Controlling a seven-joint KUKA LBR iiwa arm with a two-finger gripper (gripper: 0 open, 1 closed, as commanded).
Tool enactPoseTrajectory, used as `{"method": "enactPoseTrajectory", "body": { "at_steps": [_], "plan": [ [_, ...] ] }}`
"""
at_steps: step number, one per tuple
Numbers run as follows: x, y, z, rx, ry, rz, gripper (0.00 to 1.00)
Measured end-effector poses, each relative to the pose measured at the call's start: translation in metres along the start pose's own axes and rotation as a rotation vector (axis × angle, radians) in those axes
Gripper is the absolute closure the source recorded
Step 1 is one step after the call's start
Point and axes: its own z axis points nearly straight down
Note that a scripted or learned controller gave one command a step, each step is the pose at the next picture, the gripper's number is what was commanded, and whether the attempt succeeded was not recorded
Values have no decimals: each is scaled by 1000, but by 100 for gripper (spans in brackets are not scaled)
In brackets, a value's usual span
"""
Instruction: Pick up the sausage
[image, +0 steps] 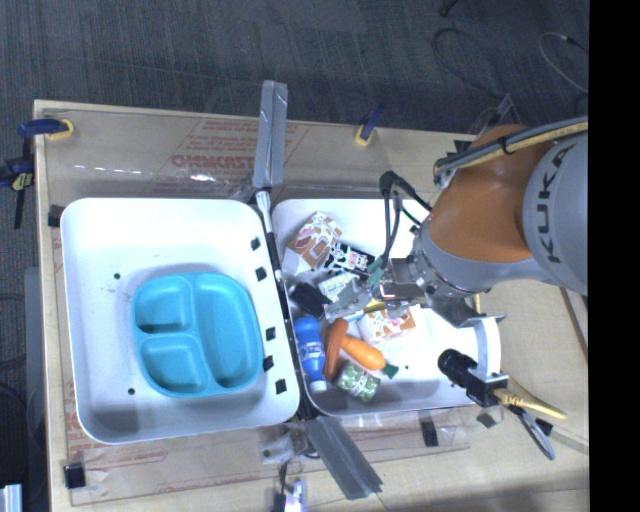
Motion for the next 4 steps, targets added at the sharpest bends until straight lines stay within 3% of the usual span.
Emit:
{"method": "enactPoseTrajectory", "body": {
  "at_steps": [1,2,3,4],
  "plan": [
    [5,46,90,1,-1,-137,0],
    [-31,58,156,-18,-7,-332,0],
    [-58,38,135,-4,-2,-195,0],
    [-57,78,119,-2,-1,122,0]
  ]
}}
